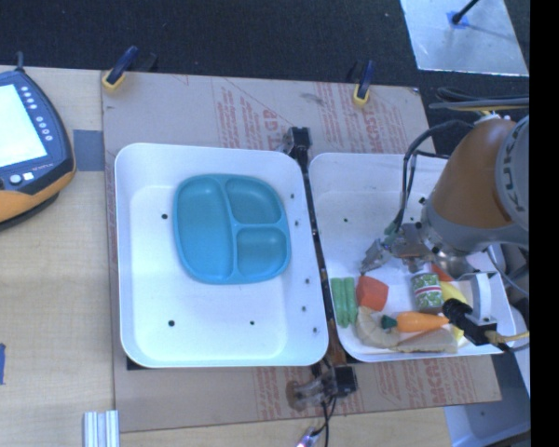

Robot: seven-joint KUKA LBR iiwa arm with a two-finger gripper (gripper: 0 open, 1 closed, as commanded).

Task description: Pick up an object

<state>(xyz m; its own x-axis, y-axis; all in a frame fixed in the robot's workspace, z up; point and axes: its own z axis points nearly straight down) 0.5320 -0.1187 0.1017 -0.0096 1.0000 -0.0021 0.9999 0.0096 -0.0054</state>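
Arm over the right bin, pincer low among the toy food

The gripper (384, 254) hung spread apart with nothing between its prongs, just above the red block (374, 292) in the right bin (354, 180); a green piece (342, 300), a small bottle (427, 290) and a carrot (419, 322) lay nearby, the blue plate (231, 228) in the left bin (140, 277)

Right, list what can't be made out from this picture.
- Gripper, camera view: small and partly under the arm's wrist; open or shut cannot be told.
- Green bottle: label too small to read.
- Flat beige item under the carrot: partly covered, so its kind is unclear.
- Right bin: the arm hides its far right part.
- Handheld screen: cut off by the left edge.
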